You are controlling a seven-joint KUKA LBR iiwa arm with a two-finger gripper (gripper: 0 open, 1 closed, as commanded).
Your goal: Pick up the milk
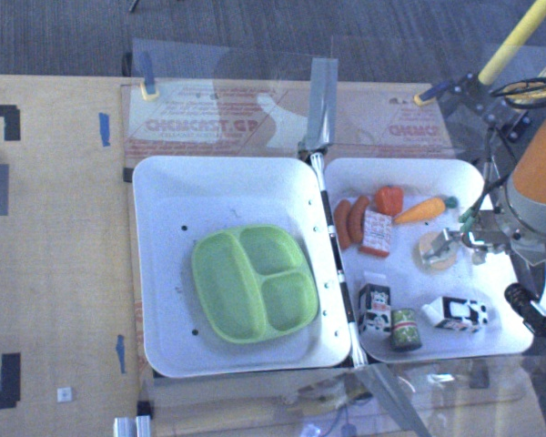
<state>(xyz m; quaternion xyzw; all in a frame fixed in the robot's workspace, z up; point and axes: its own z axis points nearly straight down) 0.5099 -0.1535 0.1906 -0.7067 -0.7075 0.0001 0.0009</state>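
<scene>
Right bin (346,176): holds all the loose items. Left bin (155,244): holds a green tray (255,282).

Gripper (457,240): over the right half of the right bin, about midway between its back and front edges. It is just beside or over a tan disc (435,253). Whether it is open or closed cannot be told from this view. Nothing is seen held.

Milk (457,314): black-and-white cow-print carton lying on its side near the front right corner of the right bin. Its long axis runs roughly parallel to the front edge, with the white gabled end pointing toward the bin's centre. It stands apart from its neighbours.

Governing relation: the milk lies toward the front edge from the gripper, almost straight forward with little sideways offset. In my judgement the coming move is a short travel toward the front edge, then a descent with the closing direction set across the carton's short width.

Caution: a second cow-print box (375,308) stands near the front left corner of the same bin, touching or just beside a green can (405,329). It could be taken for the target. The lying carton reads as the milk by its gabled shape, but this is not certain.
</scene>
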